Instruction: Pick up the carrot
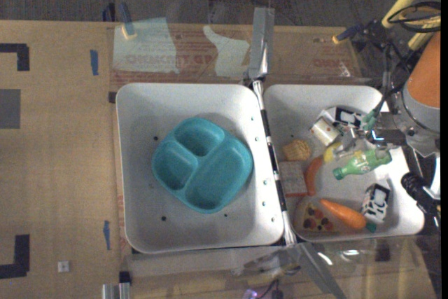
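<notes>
The carrot [343,215], orange with a green stub at its right end, lies flat near the front edge of the right bin [280,108]. My gripper [367,128] reaches in from the right and hovers over the back right part of that bin, above a green bottle [361,164]. It stands well behind the carrot, apart from it. Nothing of the carrot is near the gripper's tip.
In the right bin around the carrot lie a pizza slice [314,221], a black-and-white cow toy [376,202], a second orange piece [313,176], a waffle-like biscuit [297,149] and a small white box [323,130]. The left bin [133,122] holds a teal divided plate [202,164].
</notes>
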You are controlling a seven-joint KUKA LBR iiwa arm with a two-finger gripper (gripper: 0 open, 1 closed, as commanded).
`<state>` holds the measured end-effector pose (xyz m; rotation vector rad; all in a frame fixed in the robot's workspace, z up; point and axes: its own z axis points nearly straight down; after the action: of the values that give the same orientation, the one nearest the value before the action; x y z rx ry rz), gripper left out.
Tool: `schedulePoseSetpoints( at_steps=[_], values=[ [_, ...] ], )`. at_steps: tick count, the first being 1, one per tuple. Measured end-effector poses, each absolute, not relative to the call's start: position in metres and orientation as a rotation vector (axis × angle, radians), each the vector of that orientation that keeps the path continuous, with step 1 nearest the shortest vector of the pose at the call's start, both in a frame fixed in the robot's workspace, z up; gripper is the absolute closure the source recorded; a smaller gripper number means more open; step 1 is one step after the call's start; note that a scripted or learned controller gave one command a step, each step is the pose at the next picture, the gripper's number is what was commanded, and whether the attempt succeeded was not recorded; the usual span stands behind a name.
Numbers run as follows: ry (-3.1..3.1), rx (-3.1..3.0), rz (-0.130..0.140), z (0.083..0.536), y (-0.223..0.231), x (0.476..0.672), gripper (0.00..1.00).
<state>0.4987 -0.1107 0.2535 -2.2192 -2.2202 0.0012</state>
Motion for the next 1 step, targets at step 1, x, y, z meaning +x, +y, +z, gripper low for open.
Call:
schedulePoseSetpoints(
  at_steps=[1],
  values=[
    [-2.372,-2.059,0.000,0.1354,-0.1106,0.4790,0.00]
  ],
)
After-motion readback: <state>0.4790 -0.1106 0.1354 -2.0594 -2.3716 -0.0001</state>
